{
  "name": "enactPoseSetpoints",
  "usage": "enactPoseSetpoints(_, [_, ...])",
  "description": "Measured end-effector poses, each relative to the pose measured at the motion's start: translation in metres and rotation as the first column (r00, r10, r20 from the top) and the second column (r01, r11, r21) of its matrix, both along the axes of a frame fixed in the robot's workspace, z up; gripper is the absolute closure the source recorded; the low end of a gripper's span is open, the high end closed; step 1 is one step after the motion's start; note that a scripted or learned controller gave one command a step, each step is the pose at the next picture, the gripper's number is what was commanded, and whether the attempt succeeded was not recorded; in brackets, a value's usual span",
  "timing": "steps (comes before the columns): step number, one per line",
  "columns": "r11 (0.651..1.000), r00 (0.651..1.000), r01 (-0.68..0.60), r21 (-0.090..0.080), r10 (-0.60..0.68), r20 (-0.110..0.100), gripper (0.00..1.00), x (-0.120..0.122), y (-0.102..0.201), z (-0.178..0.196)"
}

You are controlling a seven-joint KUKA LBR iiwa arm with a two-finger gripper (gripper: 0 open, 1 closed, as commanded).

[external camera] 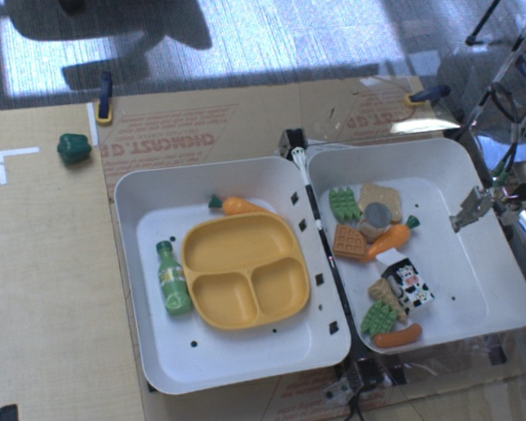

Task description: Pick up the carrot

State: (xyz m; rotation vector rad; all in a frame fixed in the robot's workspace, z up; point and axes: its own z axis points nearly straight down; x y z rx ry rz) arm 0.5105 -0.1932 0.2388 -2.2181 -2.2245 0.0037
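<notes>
An orange carrot (389, 239) with a green top lies in the right bin (480, 293), against a waffle (348, 241) and a grey can (375, 217). A second orange carrot (238, 205) lies in the left bin (150, 293), at the far rim of the yellow divided plate (246, 271). My gripper (466, 213) hangs over the right bin's right side, well to the right of the nearer carrot and apart from every item. Nothing is held in it.
The right bin also holds a green ridged piece (343, 204), a tan cookie (380, 197), a cow-print carton (407, 285), a green cluster (379, 317) and a sausage (397, 336). A green bottle (172, 277) lies left of the plate. A green pepper (74, 148) sits on the bench.
</notes>
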Motion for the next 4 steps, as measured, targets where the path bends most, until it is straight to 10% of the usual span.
enactPoseSetpoints(1, [1.0,1.0,-0.012,0.002,0.012,-0.001,0.0,0.019,0.041,-0.136])
enactPoseSetpoints(2, [0.973,0.973,0.232,0.0,-0.232,-0.002,0.0,0.062,0.1,-0.148])
enactPoseSetpoints(3, [0.974,0.974,0.228,-0.002,-0.228,-0.006,1.0,0.062,0.099,-0.14])
enactPoseSetpoints(4, [0.927,0.927,0.374,-0.001,-0.374,-0.002,1.0,0.014,0.166,-0.048])
